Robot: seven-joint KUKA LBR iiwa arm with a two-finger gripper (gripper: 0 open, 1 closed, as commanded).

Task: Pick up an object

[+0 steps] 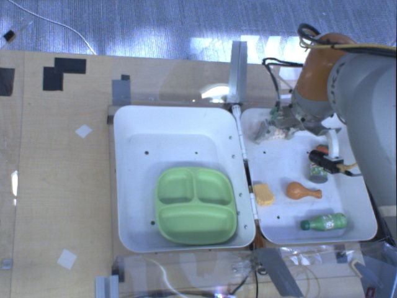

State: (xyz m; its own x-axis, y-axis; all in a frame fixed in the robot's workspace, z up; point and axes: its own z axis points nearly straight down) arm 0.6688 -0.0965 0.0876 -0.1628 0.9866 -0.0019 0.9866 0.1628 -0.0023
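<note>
Over the back part of the right bin point(366, 225) the gripper point(277, 124) hangs low, reaching in from the right at the end of the grey arm point(366, 104) with its orange band point(319, 67). Its tip looks blurred and pale against the white floor of the bin, so whether it is wide, narrow or holding anything I cannot tell.

Every loose object in this bin lies on the near side of the gripper, towards the front of the bench. Closest to it, nearer the camera and to the arm's side, is a small dark object with a grey can-like body point(319, 166); its exact form is hard to make out. Further forward and almost straight in front of the gripper lies an orange drumstick-shaped toy point(302, 191), its thin end pointing right. Just left of that, close to the wall between the bins, sits a yellow waffle-like block point(264, 195). Furthest from the gripper, near the front rim, a green bottle point(324, 222) lies on its side. These four things are apart from one another.

Beyond the dividing wall, well to the gripper's left and forward of it, the left bin point(142, 129) holds a green divided plate point(196, 205), resting flat with its three compartments facing up.
</note>
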